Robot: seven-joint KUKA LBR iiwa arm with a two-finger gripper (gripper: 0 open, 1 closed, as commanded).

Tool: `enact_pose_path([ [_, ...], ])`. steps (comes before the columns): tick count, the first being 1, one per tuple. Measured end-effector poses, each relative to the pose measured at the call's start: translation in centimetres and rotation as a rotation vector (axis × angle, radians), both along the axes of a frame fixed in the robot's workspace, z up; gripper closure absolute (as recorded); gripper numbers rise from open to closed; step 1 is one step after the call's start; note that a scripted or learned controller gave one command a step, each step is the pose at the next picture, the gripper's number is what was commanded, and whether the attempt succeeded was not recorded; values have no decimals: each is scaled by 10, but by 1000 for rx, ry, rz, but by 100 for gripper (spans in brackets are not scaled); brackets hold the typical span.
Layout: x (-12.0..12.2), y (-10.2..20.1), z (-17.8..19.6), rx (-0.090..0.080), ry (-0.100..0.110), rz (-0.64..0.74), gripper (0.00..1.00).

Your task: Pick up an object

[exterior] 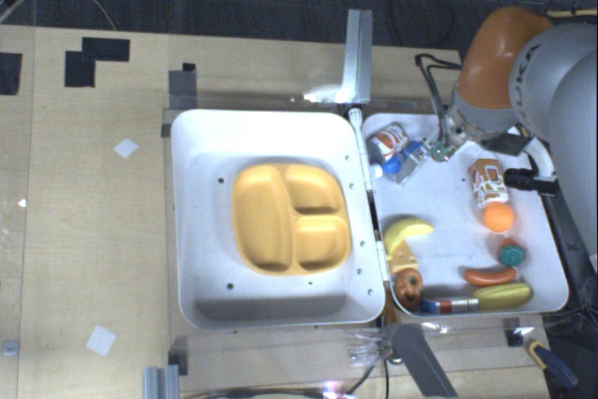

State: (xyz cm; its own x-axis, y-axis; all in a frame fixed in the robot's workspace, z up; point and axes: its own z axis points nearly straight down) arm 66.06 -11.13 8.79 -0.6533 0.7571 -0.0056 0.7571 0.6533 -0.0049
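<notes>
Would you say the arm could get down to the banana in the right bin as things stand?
Probably yes. The banana lies uncovered near the right bin's left wall, with bare floor beside it, though that wall may crowd the claw. The arm hangs over the bin's far corner.

Wooden bench bears two white bins: left bin, right bin, touching.
</notes>
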Motion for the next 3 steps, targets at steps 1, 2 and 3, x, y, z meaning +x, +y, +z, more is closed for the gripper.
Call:
enact_pose_path([
  [1, 2, 6, 0, -5, 6, 56, 0],
  [2, 0, 7, 0, -2, 0, 24, 0],
  [3, 3, 6, 14, -7, -12, 27, 100],
])
